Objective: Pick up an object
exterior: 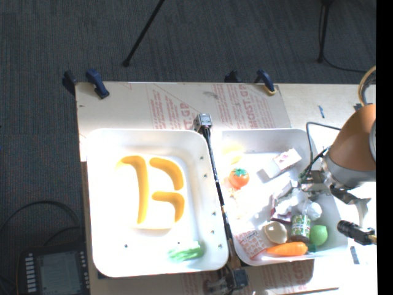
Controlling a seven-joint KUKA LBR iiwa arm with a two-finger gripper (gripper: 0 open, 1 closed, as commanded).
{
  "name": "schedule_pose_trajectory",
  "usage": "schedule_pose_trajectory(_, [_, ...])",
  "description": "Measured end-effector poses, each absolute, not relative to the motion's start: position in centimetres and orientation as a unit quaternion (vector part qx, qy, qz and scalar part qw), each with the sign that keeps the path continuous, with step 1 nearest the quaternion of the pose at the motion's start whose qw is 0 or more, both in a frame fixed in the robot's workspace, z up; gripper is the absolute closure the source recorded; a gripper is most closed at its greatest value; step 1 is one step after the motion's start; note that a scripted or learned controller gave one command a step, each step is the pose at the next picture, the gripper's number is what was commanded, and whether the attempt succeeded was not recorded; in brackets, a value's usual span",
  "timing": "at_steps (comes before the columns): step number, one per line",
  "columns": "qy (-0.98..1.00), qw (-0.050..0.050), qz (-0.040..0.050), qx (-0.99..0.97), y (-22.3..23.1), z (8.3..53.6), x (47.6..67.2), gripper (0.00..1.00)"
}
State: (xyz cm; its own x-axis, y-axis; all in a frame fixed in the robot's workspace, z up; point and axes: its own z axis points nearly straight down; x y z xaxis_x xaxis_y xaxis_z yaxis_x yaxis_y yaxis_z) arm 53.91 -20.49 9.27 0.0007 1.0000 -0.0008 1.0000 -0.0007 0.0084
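My gripper hangs low over the right side of the right bin, reaching in from the right under the orange band of the arm. Directly under and around it lies a heap of small things: a crumpled white piece, a small green bottle, a green ball, a tan egg-shaped thing and an orange carrot. A red tomato and a small white box lie farther left and back. I see nothing lifted off the bin floor.
The left bin holds three yellow banana-like pieces and a green thing near its front edge. A black divider strip runs between the bins. Blue clamps sit at the bench's back edge.
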Motion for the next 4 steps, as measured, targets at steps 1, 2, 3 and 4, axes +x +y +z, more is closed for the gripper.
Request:
schedule_pose_trajectory(1, [0.709,0.000,0.0048,0.706,-20.9,9.3,61.7,0.00])
schedule_pose_trajectory(2, [0.708,0.002,0.0017,0.706,-16.1,9.3,64.7,0.00])
schedule_pose_trajectory(3, [0.710,-0.003,-0.0021,0.704,-16.1,10.2,64.4,1.00])
schedule_pose_trajectory(4, [0.709,-0.001,0.0007,0.706,-8.6,17.7,58.8,1.00])
